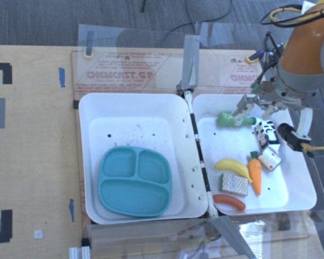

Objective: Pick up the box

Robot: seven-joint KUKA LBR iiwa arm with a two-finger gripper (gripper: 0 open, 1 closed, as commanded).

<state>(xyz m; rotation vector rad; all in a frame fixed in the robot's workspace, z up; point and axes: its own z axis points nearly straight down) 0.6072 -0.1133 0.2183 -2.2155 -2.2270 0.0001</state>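
- Two shallow white bins sit side by side on the desk (32,161): the left bin (89,112) and the right bin (299,196), meeting at a central divider.
- Taking the right bin as the landmark, the box (269,158) lies inside it toward its right side, a small white carton with a reddish end, tilted on the bin floor.
- Just beside the box, on its left, an orange carrot (255,177) lies lengthwise with its green top pointing to the bin's far side.
- Next to the carrot, nearer the bin's middle, a yellow banana (232,166) curves above a speckled sponge-like block (235,184).
- At the bin's near edge a red sausage (228,202) lies close to the divider.
- Toward the bin's far side a green toy (233,119) rests on the floor, and a black-and-white cow-patterned item (265,131) lies between it and the box.
- Above the bin's far right part the pincer (257,106) hangs from the grey and orange arm (302,53); its fingers look spread apart, one reaching down beside the green toy, with nothing seen between them.
- The box lies apart from the pincer, nearer the bin's front.
- Left of the right bin, the other bin holds a teal divided plate (134,181).
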